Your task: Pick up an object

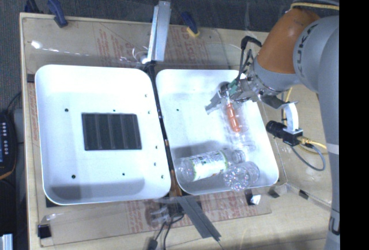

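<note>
**Over the right bin: the arm above a clear tube**

In the right bin, near its far right corner, we see the gripper lowered from the grey arm, whose orange band sits just above the wrist. Right below the gripper lies a clear tube with an orange core, running from the gripper toward the near side of the bin. Its upper end meets the gripper's metal parts, but we cannot tell whether the tube is between the fingers or merely under them, and we cannot tell how the pincer stands.

Toward the near wall of the same bin lies a clear plastic bottle with a green and white label, on its side. Just to its right rests a crumpled clear plastic piece, touching or nearly touching the bottle; the two are hard to separate because both are transparent.

The left bin holds a dark ribbed rectangular pad lying flat near its middle. Between the two bins, at the far edge, a grey metal bar stands up from the bench. Blue clamps grip the bench's far edge.
</note>
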Robot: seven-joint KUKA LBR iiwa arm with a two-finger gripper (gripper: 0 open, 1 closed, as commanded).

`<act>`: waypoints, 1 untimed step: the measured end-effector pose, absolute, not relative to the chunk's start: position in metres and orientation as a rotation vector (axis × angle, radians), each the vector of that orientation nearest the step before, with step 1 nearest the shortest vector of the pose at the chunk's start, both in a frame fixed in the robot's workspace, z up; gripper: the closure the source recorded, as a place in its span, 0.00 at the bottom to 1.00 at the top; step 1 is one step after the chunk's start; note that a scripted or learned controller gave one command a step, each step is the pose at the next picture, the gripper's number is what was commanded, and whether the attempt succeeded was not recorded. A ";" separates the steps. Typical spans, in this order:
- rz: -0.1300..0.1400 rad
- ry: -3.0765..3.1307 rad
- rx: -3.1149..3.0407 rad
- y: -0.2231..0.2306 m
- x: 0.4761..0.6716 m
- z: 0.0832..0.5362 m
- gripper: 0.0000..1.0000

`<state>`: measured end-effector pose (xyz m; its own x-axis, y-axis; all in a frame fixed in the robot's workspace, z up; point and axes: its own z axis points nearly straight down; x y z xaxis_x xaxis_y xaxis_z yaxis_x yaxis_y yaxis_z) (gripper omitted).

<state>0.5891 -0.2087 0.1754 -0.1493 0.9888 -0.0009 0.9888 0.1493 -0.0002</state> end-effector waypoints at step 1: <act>-0.003 2.395 2.045 -0.206 0.594 0.090 0.00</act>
